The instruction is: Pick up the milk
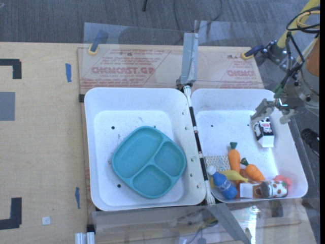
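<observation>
Two fingers: the pincer [272,111] is hanging over the far right part of the right bin [203,103], its grey fingers [261,108] spreading apart with open space between them.
Pincer state: spread, pinching nothing; the milk is lying just below and between the tips, and whether they are touching it cannot be told.
Arm: it is reaching in from the right edge, with yellow and black cables looping above it.
Milk: the milk [264,131] is a small white carton with black cow-like patches on its upper part and a plain white lower end; it is lying on the floor of the right bin near the right wall, well apart from the other toys.
Writing on the milk: too small to read.
Near corner of the right bin: two orange carrots [234,158] with green tops are lying beside a yellow banana [234,175], a blue bottle [224,184] with a white cap, a patterned card [219,161], a small white box [246,190] and a round brown-and-white toy [271,188].
Left bin: the left bin [101,103] is holding a teal plate [148,161] with three compartments, sitting tilted toward the near side.
Readable print: red lettering on the clear sheet [127,67] behind the bins is showing mirrored and cannot be made out with certainty.
Worktop: the wooden worktop [40,136] is carrying black corner marks and strips of blue tape [68,72] on the left.
</observation>
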Available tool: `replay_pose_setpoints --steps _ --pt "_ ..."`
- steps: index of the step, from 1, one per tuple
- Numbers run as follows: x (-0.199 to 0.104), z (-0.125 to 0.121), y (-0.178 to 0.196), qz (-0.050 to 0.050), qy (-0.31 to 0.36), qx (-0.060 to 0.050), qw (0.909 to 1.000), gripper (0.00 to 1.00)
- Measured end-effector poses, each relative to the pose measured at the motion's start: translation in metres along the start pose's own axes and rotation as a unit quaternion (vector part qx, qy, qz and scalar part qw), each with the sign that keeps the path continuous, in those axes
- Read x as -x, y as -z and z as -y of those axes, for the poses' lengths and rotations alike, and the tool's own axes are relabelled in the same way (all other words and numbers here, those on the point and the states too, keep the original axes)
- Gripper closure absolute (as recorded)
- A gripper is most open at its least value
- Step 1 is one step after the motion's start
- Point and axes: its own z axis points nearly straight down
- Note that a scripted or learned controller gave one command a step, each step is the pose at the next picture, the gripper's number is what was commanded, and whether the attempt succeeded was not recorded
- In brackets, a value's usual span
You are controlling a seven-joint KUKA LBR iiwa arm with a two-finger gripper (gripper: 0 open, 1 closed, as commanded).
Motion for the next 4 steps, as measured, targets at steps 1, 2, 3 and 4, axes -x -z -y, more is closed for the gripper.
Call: replay_pose_setpoints --steps 1,2,3,4 --pt "0.046 -0.007 -0.019 0.001 -0.164 0.002 0.9865 0.00" --pt "0.084 -0.019 -0.130 0.000 -0.181 0.000 0.9834 0.00" --pt "0.075 -0.044 -0.187 -0.005 -0.171 0.002 0.9852 0.00" --pt "0.079 -0.043 -0.181 -0.002 -0.173 0.000 0.9848 1.00"
